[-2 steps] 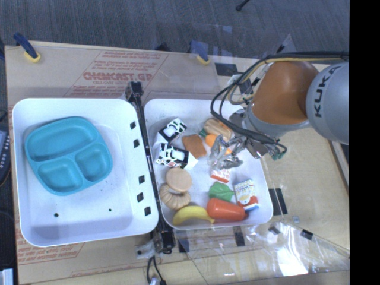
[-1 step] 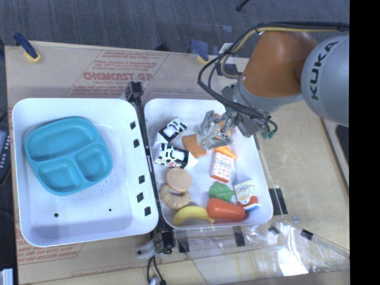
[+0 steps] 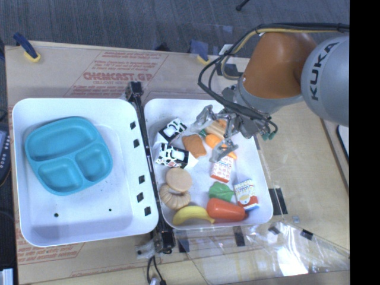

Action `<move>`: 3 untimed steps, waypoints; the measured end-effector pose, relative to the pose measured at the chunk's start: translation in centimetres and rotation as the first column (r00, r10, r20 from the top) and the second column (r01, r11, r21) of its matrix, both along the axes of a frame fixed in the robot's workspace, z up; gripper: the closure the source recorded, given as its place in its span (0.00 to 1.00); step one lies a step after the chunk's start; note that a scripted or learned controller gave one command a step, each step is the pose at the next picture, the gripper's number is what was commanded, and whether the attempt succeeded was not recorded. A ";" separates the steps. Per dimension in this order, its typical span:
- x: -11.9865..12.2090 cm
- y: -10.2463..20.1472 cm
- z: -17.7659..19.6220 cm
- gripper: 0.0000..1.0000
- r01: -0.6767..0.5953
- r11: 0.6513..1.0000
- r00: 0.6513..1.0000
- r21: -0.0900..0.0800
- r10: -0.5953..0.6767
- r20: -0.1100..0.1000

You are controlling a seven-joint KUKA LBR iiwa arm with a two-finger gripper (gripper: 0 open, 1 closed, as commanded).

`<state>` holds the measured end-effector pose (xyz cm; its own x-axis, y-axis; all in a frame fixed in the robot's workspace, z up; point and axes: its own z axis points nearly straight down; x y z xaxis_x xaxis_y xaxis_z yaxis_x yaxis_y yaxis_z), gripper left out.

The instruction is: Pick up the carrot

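The carrot (image 3: 226, 210) is orange-red with a green leafy top (image 3: 221, 190). It lies near the front edge of the right bin (image 3: 261, 159), next to a banana (image 3: 191, 215). My gripper (image 3: 215, 133) hangs low over the back middle of that bin, well behind the carrot and apart from it. Its fingers (image 3: 205, 115) stand open on either side of a small round orange piece (image 3: 212, 140). The grey wrist and orange band hide whatever lies under them.
The right bin also holds two black-and-white cartons (image 3: 171, 156), a brown bread piece (image 3: 193, 145), round cookies (image 3: 177, 180), a white and red bottle (image 3: 222, 168) and a small carton (image 3: 245, 193). A blue divided plate (image 3: 68, 154) sits in the left bin (image 3: 24, 218).
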<state>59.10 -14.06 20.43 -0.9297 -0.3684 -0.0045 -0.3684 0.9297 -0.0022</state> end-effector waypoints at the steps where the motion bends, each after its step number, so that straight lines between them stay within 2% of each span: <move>1: 2.3 -5.0 -10.2 0.00 -0.111 0.994 0.994 0.003 0.111 -0.013; 2: 2.8 -4.9 -8.4 1.00 -0.117 0.993 0.993 -0.001 0.117 0.002; 3: 2.8 -4.9 -8.4 0.00 -0.117 0.993 0.993 -0.001 0.117 0.001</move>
